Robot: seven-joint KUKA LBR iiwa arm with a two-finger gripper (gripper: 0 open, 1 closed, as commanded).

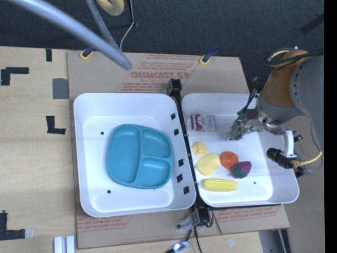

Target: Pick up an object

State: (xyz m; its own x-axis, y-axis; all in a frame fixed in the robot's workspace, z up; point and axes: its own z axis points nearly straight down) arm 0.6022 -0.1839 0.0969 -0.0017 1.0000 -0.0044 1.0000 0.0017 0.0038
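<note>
The right bin (263, 194) holds a red-and-white packet (202, 122), a small yellow piece (199, 148), a pale yellow lemon-like piece (208, 164), an orange round piece (228, 158), a purple-and-green piece (242, 168) and a yellow corn cob (220, 184). My gripper (238, 131) hangs over the right bin's upper middle, right of the packet and above the orange piece. Nothing shows between its fingers.
The left bin (89, 109) holds a blue divided plate (139, 156). A black hinge strip (181, 141) runs between the bins. The grey arm with its orange band (279, 83) comes in from the right. A grey pole (68, 22) crosses the upper left.
</note>
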